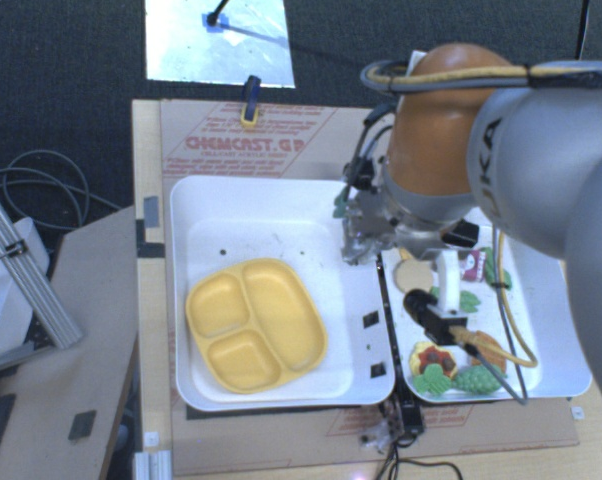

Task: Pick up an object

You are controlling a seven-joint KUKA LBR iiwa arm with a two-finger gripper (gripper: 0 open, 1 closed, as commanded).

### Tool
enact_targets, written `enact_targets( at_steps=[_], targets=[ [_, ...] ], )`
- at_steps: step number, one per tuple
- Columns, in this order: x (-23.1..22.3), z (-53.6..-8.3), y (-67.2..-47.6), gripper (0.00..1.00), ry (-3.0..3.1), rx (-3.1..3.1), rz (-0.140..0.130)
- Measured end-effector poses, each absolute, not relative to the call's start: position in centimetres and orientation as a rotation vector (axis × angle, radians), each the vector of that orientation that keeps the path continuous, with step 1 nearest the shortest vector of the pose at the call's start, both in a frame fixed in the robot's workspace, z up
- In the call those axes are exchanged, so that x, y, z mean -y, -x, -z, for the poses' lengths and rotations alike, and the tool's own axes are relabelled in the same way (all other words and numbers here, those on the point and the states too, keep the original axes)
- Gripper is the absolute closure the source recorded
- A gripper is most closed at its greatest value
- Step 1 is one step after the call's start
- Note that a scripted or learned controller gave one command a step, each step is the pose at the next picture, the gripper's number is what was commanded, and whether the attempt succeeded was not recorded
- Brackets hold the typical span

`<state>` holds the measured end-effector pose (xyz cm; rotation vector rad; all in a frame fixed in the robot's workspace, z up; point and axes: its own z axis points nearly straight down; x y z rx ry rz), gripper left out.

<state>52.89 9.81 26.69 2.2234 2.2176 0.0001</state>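
My gripper (359, 236) hangs under the orange wrist band, over the right edge of the left bin (281, 203) near the wall between the two bins. Nothing shows between its tips from this angle. A yellow plate with three compartments (255, 322) lies in the left bin, down and to the left of the gripper. The right bin (556, 368) holds several small things: a tan round piece (411, 273), a red and white item (472, 265), green pieces (469, 299), and a cluster of yellow, red and green toy food (439, 364) at the front.
The arm covers much of the right bin's back half. Bare white floor lies in the left bin behind and to the right of the yellow plate. A cardboard sheet (251, 143) lies behind the bins, with a yellow and blue clamp (250, 103) on it.
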Motion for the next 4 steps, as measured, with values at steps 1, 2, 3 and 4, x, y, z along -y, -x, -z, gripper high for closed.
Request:
enact_targets(
  at_steps=[1, 2, 3, 4],
  targets=[
    [-15.3, -25.8, -49.8, 1.0, -2.213, -2.233, 0.0],
    [-7.9, -28.5, -55.6, 1.0, -2.222, -2.211, -0.007],
    [-13.5, -24.1, -55.2, 1.0, -2.214, -2.231, 0.0],
    [-6.2, -26.0, -55.0, 1.0, -2.224, -2.214, -0.002]
  ],
)
